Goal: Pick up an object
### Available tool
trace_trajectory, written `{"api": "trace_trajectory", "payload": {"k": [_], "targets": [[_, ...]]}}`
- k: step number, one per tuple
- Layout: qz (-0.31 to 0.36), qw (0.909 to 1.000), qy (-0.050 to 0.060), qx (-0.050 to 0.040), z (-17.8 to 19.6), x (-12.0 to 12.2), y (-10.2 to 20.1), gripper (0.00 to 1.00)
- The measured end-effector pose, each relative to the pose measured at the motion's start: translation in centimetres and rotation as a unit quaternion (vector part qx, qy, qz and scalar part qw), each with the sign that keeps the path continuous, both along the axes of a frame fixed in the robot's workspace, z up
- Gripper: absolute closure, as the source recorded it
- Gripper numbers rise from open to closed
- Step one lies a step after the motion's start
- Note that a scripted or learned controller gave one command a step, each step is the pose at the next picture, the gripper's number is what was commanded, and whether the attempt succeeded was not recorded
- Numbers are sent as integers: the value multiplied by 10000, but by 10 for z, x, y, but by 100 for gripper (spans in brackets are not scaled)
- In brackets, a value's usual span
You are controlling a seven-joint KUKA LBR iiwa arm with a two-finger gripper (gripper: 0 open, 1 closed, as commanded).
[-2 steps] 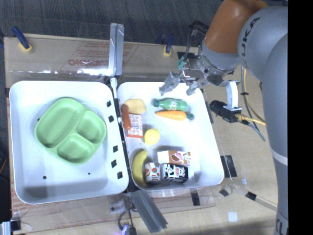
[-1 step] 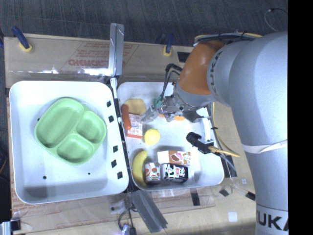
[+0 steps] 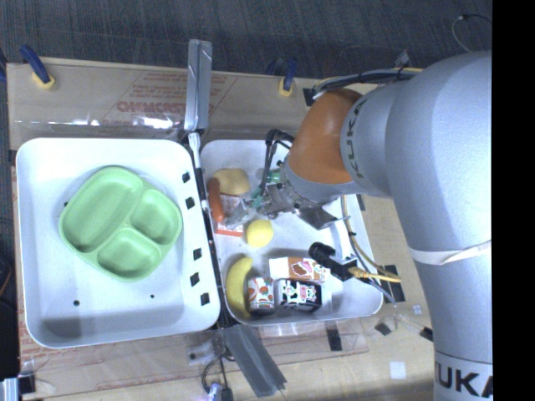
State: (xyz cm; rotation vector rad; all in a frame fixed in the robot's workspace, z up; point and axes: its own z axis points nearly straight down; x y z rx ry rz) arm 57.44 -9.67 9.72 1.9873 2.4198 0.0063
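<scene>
Two white bins are sitting side by side, and the pincer (image 3: pixel 269 194) is hanging low inside the right bin (image 3: pixel 244 150). It is hanging under the grey arm (image 3: pixel 435 140), which is covering the part of this bin toward the view's right. Whether the pincer is spread or pressed together I cannot tell, because the wrist is hiding it from above, and I cannot see anything pinched in it.

The things for picking are all crowding around the pincer in this same bin. Just beside it, toward the view's left, one tan lump (image 3: pixel 232 180) is lying. A little further the same way, one orange-red stick (image 3: pixel 215 200) is lying along the bin wall. Just below the pincer in the view, one yellow ball (image 3: pixel 259 233) is resting. Further below, apart from the pincer, one banana (image 3: pixel 237 284) is lying next to three small cartons: a white and orange carton (image 3: pixel 297 268), a red-printed carton (image 3: pixel 261 296) and a black and white carton (image 3: pixel 299 295).

Well apart from the pincer, the left bin (image 3: pixel 50 307) is holding one green divided plate (image 3: pixel 121 221)
</scene>
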Motion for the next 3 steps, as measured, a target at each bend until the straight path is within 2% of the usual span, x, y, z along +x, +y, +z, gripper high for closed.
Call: {"api": "trace_trajectory", "payload": {"k": [1,2,3], "targets": [[20,10000,5,13,0,-43,-3,0],[54,10000,0,24,10,-42,-1,100],[54,10000,0,23,10,-42,-1,0]]}}
